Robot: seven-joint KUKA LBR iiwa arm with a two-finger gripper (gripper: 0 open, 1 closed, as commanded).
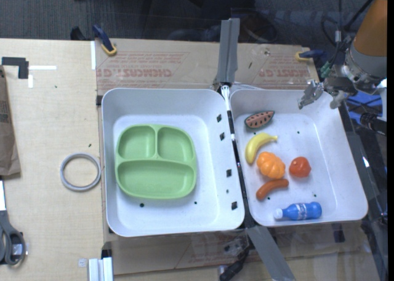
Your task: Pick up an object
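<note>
Overhead, the grey two-finger gripper hangs open and empty at the right white bin's far right corner.
Below it lie a yellow plastic banana, an orange pumpkin and a red tomato.

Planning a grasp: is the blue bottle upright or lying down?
Lying down: the blue bottle rests on its side in the right bin, white cap pointing left.

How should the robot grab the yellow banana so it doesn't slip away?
Probably across the banana's thick middle, coming straight down from above. It lies flat and curved in the right bin, so its narrow width suits the jaws better than its length. The orange toy sits right below it, so the jaws would best close on its upper half, where there is more room.
</note>
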